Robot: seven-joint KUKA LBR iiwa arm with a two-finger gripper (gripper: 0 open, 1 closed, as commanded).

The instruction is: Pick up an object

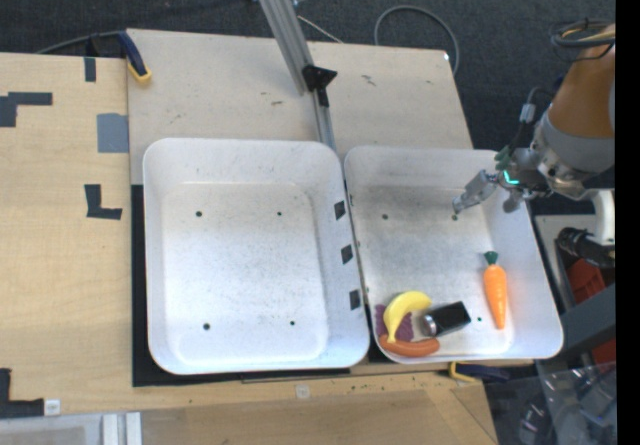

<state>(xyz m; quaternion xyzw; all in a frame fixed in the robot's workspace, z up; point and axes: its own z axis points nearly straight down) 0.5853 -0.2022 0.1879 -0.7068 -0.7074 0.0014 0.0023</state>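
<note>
The carrot [495, 294] lies near the right bin's [420, 183] right wall, long axis running 12 to 6, green top at 12. The gripper [470, 196] hangs toward 11 o'clock from it (apart, not touching), nothing between its fingers. Whether they're spread or closed, I cannot tell: too small

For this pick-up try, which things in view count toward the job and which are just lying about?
For the job:
hand, over the right bin
carrot
banana
red sausage
black block

Lying about:
left bin
yellow-handled tool
metal pole
</note>
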